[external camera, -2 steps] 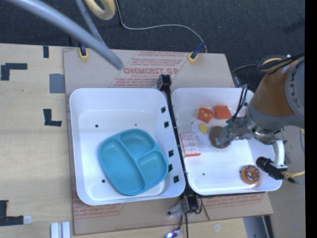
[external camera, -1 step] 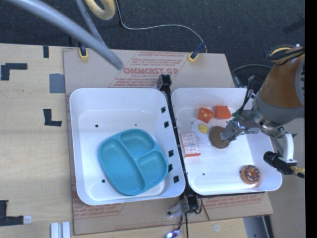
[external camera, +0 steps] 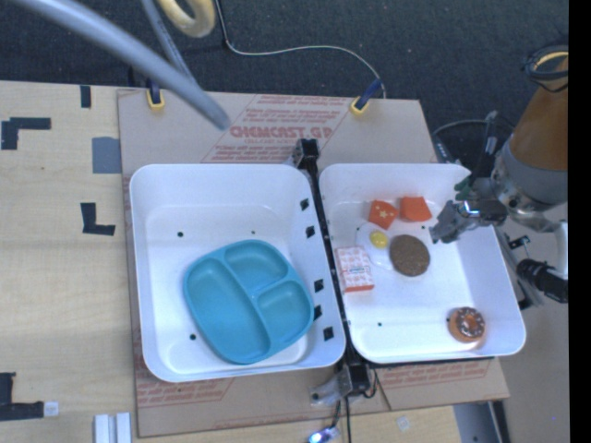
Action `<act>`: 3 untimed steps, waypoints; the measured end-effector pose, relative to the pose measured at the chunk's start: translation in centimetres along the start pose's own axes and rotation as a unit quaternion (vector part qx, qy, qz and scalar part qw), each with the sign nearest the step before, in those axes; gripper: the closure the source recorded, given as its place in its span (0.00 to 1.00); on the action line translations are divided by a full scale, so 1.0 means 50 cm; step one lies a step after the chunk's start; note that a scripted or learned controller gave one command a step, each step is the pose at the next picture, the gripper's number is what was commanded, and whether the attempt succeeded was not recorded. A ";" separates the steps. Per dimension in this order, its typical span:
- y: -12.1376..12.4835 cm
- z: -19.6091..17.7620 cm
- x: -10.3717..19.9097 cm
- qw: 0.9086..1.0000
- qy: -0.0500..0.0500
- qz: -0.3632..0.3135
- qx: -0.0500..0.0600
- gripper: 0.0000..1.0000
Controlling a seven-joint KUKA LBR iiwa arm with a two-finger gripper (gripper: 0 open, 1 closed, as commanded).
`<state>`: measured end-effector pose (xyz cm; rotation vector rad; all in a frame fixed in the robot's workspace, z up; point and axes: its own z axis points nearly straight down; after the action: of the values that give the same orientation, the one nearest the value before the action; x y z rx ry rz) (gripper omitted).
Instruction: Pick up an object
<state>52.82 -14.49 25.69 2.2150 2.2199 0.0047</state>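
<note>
The right bin (external camera: 416, 312) holds several small objects. Two orange pieces (external camera: 382, 213) (external camera: 415, 209) lie near its back, with a small yellow ball (external camera: 378, 240) just in front of them. Beside the ball is a brown round disc (external camera: 409, 255). A white and red packet (external camera: 354, 269) lies by the left wall, and a sprinkled donut (external camera: 466, 325) sits in the front right corner. My gripper (external camera: 450, 225) hangs over the bin's right side, just right of the brown disc and the orange pieces. I see nothing held in it.
The left bin (external camera: 185, 210) holds a blue divided plate (external camera: 249, 298). A black divider (external camera: 319, 238) runs between the bins. The grey arm with its orange band (external camera: 545, 132) reaches in from the right. A grey pole (external camera: 111, 35) crosses the upper left.
</note>
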 end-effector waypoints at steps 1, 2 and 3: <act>0.001 -0.022 0.001 1.000 0.001 0.000 0.003 1.00; 0.029 0.013 0.112 1.000 0.002 -0.002 0.004 1.00; 0.045 0.008 0.222 1.000 0.002 -0.003 0.004 1.00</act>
<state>55.06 -3.36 25.28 2.2147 2.2315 0.0005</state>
